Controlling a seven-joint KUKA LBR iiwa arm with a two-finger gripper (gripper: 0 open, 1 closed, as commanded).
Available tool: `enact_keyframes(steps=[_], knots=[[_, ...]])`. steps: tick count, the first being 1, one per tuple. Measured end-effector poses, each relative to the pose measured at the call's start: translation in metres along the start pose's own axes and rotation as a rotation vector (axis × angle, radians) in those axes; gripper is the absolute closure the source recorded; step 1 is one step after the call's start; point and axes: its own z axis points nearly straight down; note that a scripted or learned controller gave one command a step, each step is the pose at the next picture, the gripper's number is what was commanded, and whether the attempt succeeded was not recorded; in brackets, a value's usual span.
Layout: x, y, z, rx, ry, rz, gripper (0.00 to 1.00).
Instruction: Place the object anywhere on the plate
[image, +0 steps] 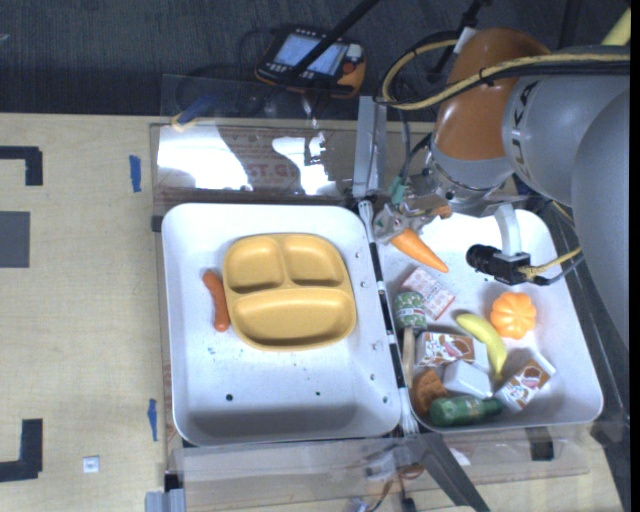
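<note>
Pale wood covers the table (70, 300), with two shallow white bins set side by side on it and a dark backdrop behind. From where I stand, the grey arm comes in from the right and its jaws (408, 222) sit at the inner far corner of the right bin (575, 385), right over the thick end of a carrot (420, 250). The carrot appears pinched there, its tip slanting down into the bin, so I take the jaws to be clenched on it, though the grip is partly hidden by the wrist.

That puts the job at the pick-up or just past it, by my reckoning. Next the carrot has to go up and over the ridge between the bins, then leftward to the yellow plate (290, 290), and come down in any of its three hollows.

The left bin (200, 400) holds that plate near its middle, with an orange sausage (217, 300) lying just beside the plate's left edge, not on it. The right bin is crowded: a small pumpkin (512, 313), a banana (484, 340), a green can (410, 310), several printed cartons and packets, a dark green vegetable (462, 408) at the near edge, and a black fitting (492, 262) on the arm's side.
</note>
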Motion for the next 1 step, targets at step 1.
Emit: enact_keyframes(steps=[1], knots=[[0.0735,-0.0048,-0.0014,0.006,0.001,-0.06,1.0]])
